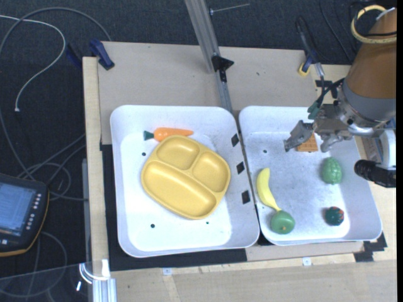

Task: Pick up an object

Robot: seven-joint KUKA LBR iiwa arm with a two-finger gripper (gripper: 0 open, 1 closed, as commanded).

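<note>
My gripper (310, 141) hangs over the back of the right bin (277, 115), and its two grey fingers (293, 139) stand apart, so it is open. A small orange-brown block (308, 146) lies on the bin floor between and just below the fingertips. Whether the fingers touch it is unclear. In the same bin lie a yellow banana (266, 189), a green apple (282, 221), a pale green lumpy fruit (331, 170) and a small dark red-and-green fruit (334, 216).
The left bin (129, 231) holds a yellow divided plate (186, 176) and an orange carrot (171, 133) behind it. A metal pole (203, 17) rises from between the bins at the back. The arm's body (373, 74) looms over the right bin's far right corner.
</note>
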